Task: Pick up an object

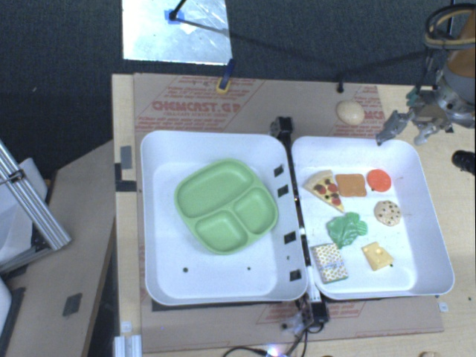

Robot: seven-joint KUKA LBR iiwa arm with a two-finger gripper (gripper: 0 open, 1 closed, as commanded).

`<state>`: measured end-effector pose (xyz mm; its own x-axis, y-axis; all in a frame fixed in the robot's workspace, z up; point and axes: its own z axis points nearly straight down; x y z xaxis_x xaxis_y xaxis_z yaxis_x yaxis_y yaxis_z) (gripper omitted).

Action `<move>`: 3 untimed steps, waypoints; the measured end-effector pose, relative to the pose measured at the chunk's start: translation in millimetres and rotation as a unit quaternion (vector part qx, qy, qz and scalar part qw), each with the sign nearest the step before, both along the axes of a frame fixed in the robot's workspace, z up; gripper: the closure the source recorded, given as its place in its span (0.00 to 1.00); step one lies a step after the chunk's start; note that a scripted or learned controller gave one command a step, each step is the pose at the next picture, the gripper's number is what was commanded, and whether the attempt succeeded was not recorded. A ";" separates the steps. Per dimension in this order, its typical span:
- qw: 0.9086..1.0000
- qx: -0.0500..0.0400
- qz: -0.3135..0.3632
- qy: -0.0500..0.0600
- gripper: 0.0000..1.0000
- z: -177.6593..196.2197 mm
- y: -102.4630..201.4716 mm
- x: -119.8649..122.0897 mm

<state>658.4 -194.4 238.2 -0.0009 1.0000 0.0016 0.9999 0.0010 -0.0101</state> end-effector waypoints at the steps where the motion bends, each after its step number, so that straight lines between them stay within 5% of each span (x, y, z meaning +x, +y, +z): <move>1: 1.000 -0.001 0.001 -0.006 0.00 8.9 1.0 2.0; 3: 1.000 -0.001 0.002 -0.004 0.00 -108.7 2.1 3.5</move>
